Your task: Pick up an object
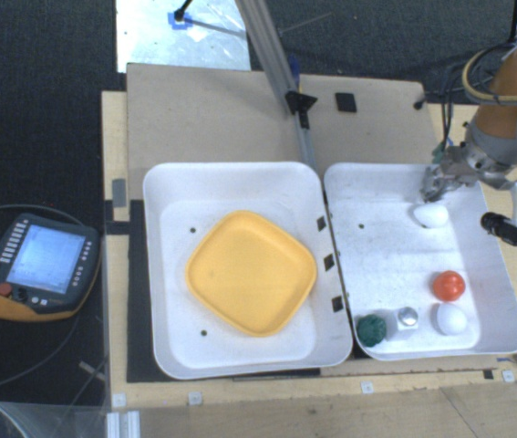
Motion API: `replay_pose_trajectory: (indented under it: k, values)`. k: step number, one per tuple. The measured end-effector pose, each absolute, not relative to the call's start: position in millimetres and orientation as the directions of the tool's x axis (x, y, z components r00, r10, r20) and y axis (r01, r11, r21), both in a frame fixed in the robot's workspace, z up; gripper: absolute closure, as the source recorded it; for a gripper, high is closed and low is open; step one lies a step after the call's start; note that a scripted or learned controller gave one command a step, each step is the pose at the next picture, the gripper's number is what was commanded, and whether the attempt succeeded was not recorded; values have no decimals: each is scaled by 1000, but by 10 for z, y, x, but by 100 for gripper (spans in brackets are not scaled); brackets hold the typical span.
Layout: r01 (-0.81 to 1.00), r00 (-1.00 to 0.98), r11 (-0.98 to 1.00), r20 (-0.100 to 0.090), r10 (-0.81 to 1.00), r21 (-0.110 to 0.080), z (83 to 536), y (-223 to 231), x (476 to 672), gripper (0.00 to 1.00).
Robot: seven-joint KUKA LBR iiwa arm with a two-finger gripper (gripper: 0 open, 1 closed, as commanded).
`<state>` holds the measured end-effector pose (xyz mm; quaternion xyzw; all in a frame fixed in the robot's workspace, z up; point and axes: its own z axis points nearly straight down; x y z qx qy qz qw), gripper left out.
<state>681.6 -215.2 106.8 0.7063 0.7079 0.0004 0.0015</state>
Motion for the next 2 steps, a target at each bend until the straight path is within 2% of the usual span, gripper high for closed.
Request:
replay_pose_trajectory:
  k: [2]
  values:
    - [1000,-1,1,-2,1000,6,2250,-2171,6842,100]
